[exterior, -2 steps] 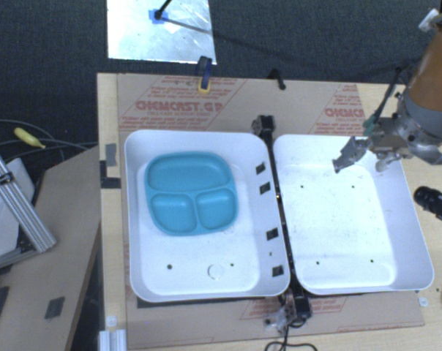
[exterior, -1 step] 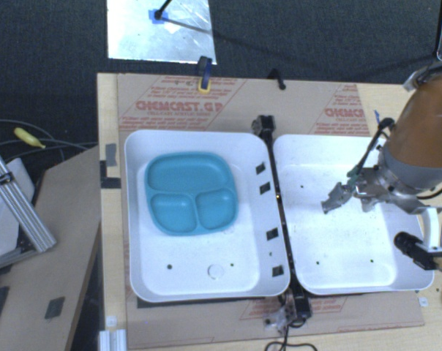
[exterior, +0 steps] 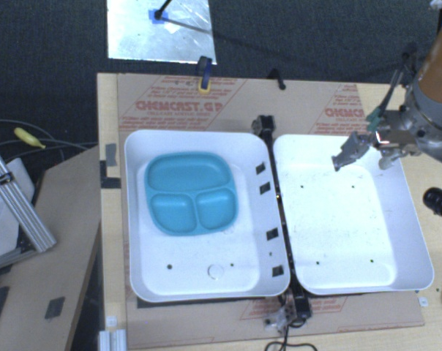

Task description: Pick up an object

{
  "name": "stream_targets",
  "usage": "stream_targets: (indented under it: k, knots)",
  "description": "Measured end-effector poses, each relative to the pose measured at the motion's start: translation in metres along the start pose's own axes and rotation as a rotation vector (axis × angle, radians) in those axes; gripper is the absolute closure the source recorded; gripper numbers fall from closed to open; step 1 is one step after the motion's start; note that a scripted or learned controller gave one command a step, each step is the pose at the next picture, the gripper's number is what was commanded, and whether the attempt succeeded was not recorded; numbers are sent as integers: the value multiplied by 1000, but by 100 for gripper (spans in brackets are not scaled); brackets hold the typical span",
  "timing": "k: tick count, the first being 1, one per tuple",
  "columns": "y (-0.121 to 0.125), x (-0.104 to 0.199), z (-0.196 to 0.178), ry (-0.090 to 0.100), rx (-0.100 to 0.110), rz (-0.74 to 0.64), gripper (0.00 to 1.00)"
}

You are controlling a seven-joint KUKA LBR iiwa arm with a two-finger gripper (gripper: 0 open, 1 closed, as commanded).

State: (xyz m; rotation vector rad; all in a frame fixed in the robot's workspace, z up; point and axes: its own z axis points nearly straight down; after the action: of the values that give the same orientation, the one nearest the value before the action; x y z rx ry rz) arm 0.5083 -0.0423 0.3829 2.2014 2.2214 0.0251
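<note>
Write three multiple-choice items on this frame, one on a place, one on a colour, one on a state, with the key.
1. Where does the divided plate lie?
A. in the left bin
B. in the right bin
C. on the floor

2. What colour is the plate?
A. red
B. blue
C. yellow

3. How does the hand stand?
A. clamped on the plate
B. resting in the left bin
C. above the right bin's far edge with nothing between its fingers

Key: 1 A, the plate sits inside the left bin's walls. 2 B, it is light blue. 3 C, the hand shows over the right bin's far side, apart from the plate.
</note>
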Motion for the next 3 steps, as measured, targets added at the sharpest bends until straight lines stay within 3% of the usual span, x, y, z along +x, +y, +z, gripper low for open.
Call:
stream_targets:
  k: [1, 2, 3]
  knots:
    - [15, -13, 103, -1, 28, 9, 0]
    - [26, 51, 179, 2, 27, 0, 0]
    - [-24, 83, 115, 1, 16, 1, 0]
